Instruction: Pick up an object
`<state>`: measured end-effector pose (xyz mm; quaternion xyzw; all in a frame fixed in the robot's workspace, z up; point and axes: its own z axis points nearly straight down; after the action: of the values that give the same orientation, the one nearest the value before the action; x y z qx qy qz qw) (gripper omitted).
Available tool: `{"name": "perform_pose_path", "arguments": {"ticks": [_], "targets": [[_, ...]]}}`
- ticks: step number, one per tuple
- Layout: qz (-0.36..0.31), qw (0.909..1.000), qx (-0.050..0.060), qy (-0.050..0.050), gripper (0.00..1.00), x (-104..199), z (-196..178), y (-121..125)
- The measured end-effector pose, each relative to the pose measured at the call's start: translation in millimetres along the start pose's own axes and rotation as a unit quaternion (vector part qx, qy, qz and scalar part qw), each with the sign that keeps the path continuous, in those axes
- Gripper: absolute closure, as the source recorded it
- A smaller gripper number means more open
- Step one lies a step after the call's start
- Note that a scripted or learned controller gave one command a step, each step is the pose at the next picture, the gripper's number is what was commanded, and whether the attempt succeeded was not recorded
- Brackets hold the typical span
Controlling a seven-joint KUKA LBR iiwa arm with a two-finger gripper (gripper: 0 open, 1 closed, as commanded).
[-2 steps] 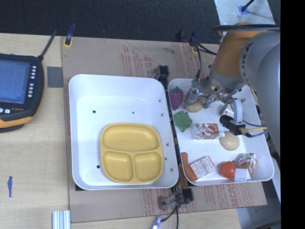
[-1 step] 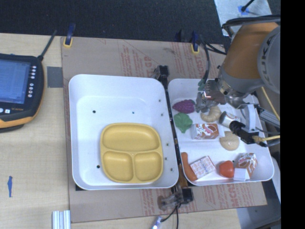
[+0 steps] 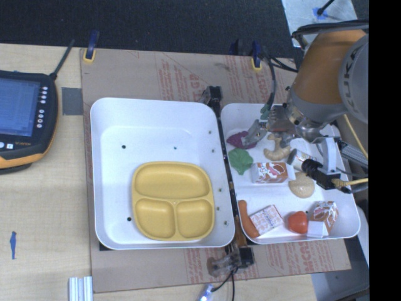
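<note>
The arm comes in from the right of the frame, and its end effector (image 3: 270, 129) hangs low over the top part of the right bin (image 3: 351, 231). I cannot tell how the end effector is set, because it is small and dark there.

Things to pick lie in the right bin. A purple lump (image 3: 237, 139) and a green lump (image 3: 240, 160) lie at the left side of that bin, just left of the end effector. A tan curvy toy (image 3: 277, 152) lies right under it. Lower down are a red and white packet (image 3: 270, 172), a small red box (image 3: 265, 219), an orange stick (image 3: 245, 219) and a red tomato toy (image 3: 298, 222).

The tan toy looks light and hard, maybe a bit slippery. I think it is best to pinch it across its thin middle. The lumps look soft.

The left bin (image 3: 113, 118) holds a yellow tray (image 3: 173, 200)
</note>
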<state>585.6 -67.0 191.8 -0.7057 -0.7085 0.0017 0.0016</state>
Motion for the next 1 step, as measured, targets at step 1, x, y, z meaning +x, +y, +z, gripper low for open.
{"name": "perform_pose_path", "arguments": {"ticks": [1], "targets": [[0.0, 1.0, 0.0, -0.001, 0.0, -55.4, 100.4, 4.5]]}}
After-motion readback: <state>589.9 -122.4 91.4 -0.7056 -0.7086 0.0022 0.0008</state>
